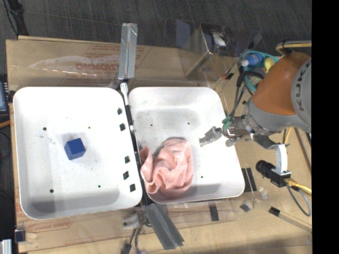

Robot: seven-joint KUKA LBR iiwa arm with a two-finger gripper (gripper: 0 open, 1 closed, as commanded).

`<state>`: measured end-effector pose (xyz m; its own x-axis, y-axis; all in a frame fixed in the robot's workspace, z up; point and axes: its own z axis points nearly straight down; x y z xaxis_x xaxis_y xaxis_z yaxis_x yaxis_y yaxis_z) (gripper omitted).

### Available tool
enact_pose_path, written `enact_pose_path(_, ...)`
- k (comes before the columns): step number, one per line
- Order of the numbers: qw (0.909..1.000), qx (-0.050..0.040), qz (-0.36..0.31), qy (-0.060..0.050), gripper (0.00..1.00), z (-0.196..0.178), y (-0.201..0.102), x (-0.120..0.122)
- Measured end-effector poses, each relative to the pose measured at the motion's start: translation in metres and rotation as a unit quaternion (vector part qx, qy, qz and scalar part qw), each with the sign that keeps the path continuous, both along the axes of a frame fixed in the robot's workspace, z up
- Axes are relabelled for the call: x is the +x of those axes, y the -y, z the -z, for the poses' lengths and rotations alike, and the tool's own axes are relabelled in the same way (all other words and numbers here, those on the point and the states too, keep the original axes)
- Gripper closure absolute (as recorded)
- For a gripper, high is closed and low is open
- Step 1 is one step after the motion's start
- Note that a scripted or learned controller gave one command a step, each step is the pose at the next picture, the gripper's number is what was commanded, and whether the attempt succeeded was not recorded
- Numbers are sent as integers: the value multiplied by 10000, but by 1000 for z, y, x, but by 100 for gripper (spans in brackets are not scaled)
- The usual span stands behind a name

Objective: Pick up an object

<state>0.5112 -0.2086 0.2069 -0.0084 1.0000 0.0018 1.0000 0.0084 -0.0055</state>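
No object is lifted yet: the end effector [208, 137] hangs empty, fingers apart, beside the pink cloth [168, 166] in the right bin [212, 102].

crumpled pink cloth [168, 167], right bin; small blue cube [75, 148], left bin

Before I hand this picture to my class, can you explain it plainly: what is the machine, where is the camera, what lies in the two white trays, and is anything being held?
One camera looks down at a slant on a bench. The machine is a robot arm, grey with an orange band, reaching in from the picture's right. Its gripper, a two-finger claw, is over the right bin, near its right side. Nothing shows between the fingers, so it holds nothing. A crumpled pink cloth lies in that bin, by its left wall. The left bin contains a small blue cube. The job is picking up an object.
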Motion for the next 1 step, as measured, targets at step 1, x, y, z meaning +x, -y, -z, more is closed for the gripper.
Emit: enact_pose_path(1,9999,-5,150,10,0,116,-84,21)
